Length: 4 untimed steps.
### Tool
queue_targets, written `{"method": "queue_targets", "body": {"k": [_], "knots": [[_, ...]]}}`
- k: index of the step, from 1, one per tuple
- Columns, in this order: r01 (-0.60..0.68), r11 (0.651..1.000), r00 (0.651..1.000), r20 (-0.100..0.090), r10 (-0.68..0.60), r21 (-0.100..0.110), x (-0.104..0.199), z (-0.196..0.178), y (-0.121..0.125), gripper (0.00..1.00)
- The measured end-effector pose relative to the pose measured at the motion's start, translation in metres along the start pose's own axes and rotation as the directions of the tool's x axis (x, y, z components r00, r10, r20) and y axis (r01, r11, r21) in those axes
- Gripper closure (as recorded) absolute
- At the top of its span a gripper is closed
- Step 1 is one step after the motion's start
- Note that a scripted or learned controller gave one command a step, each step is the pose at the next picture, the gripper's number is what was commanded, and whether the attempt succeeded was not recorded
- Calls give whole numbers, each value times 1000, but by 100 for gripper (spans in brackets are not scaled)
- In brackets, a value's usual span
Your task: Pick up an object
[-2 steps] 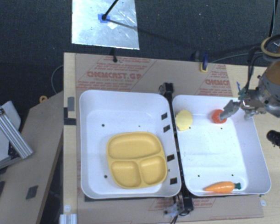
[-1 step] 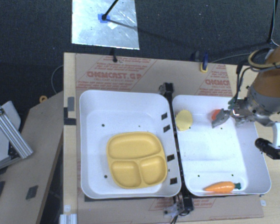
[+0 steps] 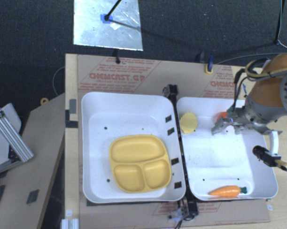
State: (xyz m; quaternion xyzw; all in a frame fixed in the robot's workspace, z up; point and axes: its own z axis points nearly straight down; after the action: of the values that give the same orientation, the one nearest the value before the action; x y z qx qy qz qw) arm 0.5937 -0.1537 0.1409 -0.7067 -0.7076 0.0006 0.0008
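Metal tool [image 3: 221, 123] over right bin [image 3: 226, 159], grip state unclear; smooth orange carrot [image 3: 225, 190]; yellow disc [image 3: 189, 122].

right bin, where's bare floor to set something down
Bare floor lies mid right bin, between the yellow disc and the carrot. It is crowded at the far right corner, where the gripper sits by a small orange thing.
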Motion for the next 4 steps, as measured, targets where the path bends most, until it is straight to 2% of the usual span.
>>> {"method": "queue_targets", "body": {"k": [1,2,3,4], "knots": [[0,1000,1000,-1,0,1,0,52,0,0],[0,1000,1000,2,0,-6,0,38,2,100],[0,1000,1000,2,0,-10,-5,-26,2,100],[3,1000,1000,2,-3,-8,-5,-64,3,100]]}}
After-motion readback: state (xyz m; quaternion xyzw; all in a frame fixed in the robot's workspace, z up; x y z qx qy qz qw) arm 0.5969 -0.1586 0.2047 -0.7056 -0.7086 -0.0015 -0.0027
